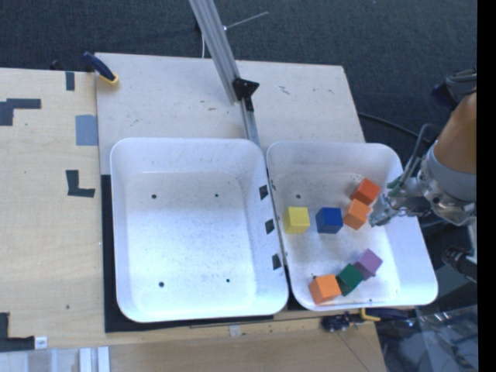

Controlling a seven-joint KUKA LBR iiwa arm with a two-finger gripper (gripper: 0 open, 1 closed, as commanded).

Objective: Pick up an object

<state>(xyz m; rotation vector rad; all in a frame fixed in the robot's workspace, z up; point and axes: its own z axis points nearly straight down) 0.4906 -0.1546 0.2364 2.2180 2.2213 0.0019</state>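
The right bin holds several small blocks. A yellow block and a blue block lie near its middle. Two orange blocks sit stacked or touching toward the right wall. A purple block, a green block and another orange block cluster near the front. My gripper hangs low at the right side of this bin, just right of the two orange blocks, with no block seen between its fingers.
The left bin stands beside the right one. A slanted metal pole crosses the bench behind the bins. A blue and yellow tool lies at the bench's far left corner. Cables hang off the right side.
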